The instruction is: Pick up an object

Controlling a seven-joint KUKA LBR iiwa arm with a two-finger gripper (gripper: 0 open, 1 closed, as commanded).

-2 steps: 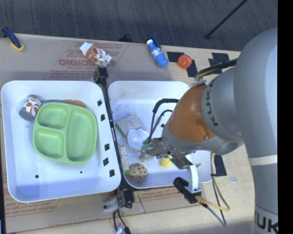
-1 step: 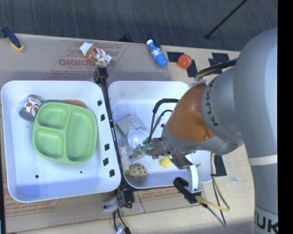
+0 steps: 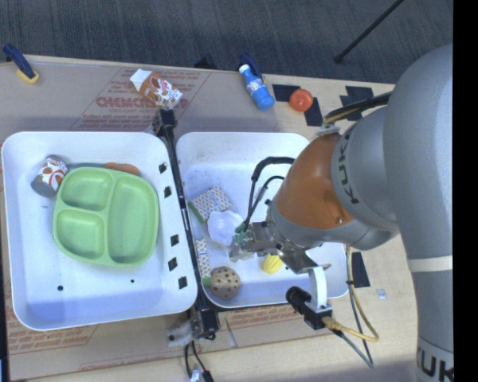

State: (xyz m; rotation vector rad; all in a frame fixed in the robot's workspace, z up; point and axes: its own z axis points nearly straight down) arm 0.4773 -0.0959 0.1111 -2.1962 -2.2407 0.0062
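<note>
My gripper hangs low over the middle of the right bin, under the orange wrist band. It is right beside a white crumpled object. A small yellow object lies just to its right, partly under the wrist. Near the bin's front edge sits a brown dotted ball. A patterned packet lies behind the white object, and a patterned strip runs along the bin's left wall. I see nothing clearly held.
The left bin holds a green divided plate, a small can and an orange item behind the plate. Behind the bins lie a snack packet, a blue bottle and an orange ball.
</note>
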